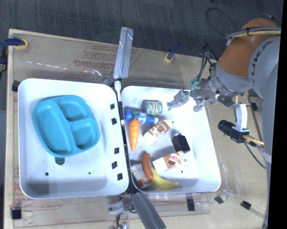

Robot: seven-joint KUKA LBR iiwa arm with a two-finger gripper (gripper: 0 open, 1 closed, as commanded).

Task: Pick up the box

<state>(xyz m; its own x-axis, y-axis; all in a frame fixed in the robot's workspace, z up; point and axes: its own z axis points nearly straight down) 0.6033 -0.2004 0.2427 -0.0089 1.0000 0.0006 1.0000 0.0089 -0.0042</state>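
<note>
Blue tray, carrot, banana, can

Faint red mirrored lettering is showing on the clear plastic sheet taped over the brown bench top behind the bins, but it is too washed out to read. The small green-labelled can, the blue-labelled bottle and the two white-and-orange printed cartons in the right white bin are carrying print that is too small and blurred to make out.
</note>
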